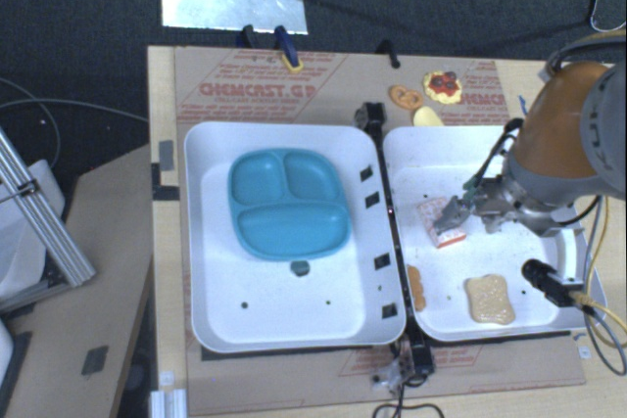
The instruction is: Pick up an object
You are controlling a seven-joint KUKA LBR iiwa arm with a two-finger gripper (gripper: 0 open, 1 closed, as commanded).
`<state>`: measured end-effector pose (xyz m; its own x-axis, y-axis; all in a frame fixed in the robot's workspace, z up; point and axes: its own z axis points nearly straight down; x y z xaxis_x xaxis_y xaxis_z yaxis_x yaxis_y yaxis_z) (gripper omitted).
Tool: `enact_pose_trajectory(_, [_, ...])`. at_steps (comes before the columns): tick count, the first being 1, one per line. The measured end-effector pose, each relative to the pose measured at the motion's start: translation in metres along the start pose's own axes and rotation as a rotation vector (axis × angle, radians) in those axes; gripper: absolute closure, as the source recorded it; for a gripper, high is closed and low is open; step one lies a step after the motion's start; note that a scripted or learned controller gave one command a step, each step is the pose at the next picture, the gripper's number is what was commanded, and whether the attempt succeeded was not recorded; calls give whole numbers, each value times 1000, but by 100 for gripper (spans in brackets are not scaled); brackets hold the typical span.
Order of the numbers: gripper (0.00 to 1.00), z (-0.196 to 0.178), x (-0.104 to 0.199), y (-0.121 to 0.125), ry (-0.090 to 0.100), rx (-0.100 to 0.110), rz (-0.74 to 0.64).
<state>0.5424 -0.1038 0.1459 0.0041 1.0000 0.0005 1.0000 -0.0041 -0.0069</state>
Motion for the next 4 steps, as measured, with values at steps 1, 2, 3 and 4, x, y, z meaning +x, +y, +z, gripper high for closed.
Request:
enact_pose_trajectory(1, [0, 58, -39, 47, 6, -15, -5])
enact_pose_trajectory(2, [100, 41, -39, 50, 1, -28, -9])
enact_pose_trajectory(3, [100, 53, -28, 6, -9, -36, -5])
enact_pose_trajectory(4, [100, 41, -29, 9, -10, -41, -6])
